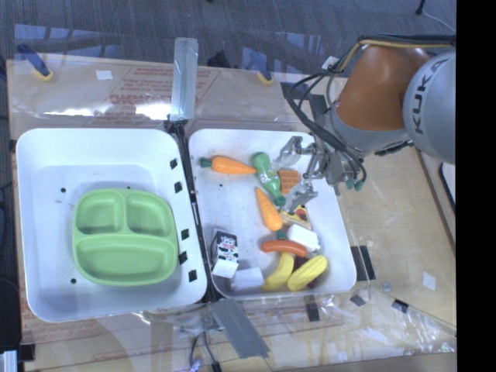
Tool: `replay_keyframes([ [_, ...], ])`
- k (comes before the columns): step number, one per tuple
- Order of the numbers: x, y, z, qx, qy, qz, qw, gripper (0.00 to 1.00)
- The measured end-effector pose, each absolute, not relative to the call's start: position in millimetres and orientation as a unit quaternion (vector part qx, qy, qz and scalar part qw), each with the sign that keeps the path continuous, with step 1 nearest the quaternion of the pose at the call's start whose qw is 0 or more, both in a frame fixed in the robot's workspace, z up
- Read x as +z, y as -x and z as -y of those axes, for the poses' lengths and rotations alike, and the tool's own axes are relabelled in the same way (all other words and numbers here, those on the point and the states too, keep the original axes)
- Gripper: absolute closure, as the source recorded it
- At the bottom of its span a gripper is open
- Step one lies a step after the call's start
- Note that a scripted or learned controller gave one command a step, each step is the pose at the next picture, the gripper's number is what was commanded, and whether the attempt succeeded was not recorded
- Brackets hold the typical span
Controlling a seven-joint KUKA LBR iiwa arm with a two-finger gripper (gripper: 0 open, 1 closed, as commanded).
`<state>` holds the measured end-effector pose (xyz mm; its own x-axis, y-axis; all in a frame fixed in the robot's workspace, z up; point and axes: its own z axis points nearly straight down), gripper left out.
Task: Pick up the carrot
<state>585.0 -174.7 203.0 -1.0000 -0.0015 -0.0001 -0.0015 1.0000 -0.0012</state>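
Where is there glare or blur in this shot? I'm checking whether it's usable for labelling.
Camera view: glare on the clear plastic sheet behind the left bin; the gripper looks soft; the small toys near the corn are hard to make out; both carrots read clearly.

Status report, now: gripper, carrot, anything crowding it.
Two-finger gripper open, empty, over right white bin. Two orange carrots: one lying near far wall, one mid-bin by the fingers. Green bottle sits between them.

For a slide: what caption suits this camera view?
Gripper hovers over the right bin of toy food, near two carrots; green tray in left bin.
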Motion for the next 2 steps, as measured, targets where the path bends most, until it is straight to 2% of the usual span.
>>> replay_keyframes([
  [1, 97, -575.2, 155, 0.0022, 0.058, -0.998, -0.005, 0.0],
  [2, 113, -579.9, 154, -0.0001, 0.062, -0.998, 0.001, 1.0],
])
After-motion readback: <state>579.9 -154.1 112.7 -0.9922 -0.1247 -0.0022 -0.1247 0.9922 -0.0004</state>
